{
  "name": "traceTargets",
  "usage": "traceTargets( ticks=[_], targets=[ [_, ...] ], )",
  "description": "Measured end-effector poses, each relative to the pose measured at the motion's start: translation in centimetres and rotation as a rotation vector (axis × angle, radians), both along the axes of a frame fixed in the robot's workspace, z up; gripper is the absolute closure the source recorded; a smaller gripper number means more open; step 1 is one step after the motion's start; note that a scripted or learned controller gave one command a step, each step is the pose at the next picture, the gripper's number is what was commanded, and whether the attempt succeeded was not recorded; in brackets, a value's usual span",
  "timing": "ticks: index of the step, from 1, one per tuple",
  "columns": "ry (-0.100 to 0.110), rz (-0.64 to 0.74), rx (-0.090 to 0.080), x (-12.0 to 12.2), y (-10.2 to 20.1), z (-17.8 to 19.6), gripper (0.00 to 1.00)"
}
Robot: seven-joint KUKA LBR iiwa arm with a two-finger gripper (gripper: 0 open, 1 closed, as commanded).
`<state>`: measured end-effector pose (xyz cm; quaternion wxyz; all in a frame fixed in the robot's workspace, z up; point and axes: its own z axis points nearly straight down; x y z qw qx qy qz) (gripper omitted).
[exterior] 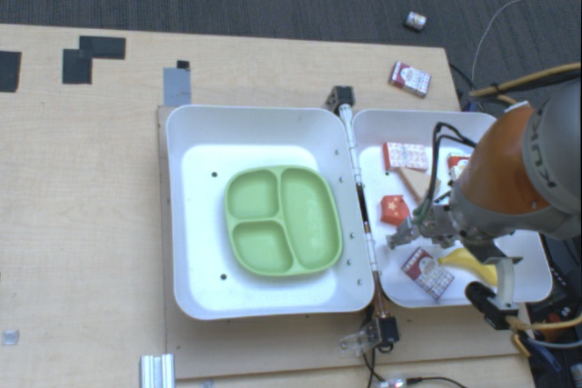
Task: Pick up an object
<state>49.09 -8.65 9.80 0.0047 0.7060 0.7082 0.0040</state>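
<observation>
Nearest the camera in the right bin (pixel 393 286) there's a small red-and-white packet (pixel 427 272) with a yellow banana-looking thing (pixel 468 263) just beside it. The gripper (pixel 420 227) hangs right above those, and honestly I can't tell how it's set. A bit further back sits a little red block (pixel 394 210), then a red-and-white box (pixel 406 157) near the far wall. The left bin (pixel 182 195) holds a green divided plate (pixel 283 221). Another small box (pixel 410 79) lies on the bench past the bins.
</observation>
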Motion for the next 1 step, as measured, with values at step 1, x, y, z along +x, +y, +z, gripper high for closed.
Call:
traceTargets(
  ticks=[1],
  targets=[
    [-0.003, 0.003, 0.001, 0.16, 0.07, 1.06, 1.00]
  ],
)
